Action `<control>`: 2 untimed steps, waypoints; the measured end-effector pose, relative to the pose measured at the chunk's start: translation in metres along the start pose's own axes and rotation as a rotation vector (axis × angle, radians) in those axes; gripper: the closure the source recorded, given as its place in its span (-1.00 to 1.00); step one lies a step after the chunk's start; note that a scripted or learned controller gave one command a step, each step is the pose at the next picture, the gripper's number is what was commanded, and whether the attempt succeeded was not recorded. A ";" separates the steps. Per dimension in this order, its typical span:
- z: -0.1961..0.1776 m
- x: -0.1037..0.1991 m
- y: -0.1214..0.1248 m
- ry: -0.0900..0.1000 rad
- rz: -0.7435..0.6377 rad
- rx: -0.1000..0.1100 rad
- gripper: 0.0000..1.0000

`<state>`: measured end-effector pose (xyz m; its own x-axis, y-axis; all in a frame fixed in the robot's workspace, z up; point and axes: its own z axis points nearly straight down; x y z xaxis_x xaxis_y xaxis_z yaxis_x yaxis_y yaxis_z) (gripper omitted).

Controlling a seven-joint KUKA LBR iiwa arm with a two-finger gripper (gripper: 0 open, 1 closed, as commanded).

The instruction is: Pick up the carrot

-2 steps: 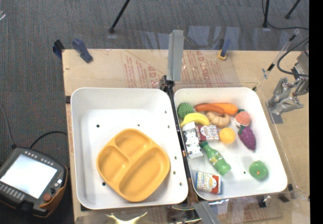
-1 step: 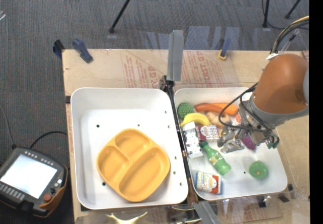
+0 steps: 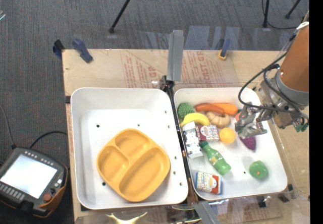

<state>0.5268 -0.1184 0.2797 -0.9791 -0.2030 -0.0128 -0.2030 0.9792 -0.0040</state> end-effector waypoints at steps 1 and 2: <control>-0.145 -0.011 -0.023 0.001 0.039 0.000 1.00; -0.041 0.051 -0.029 0.020 0.061 -0.009 1.00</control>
<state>0.4827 -0.1574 0.3197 -0.9897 -0.1429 0.0073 -0.1429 0.9897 0.0051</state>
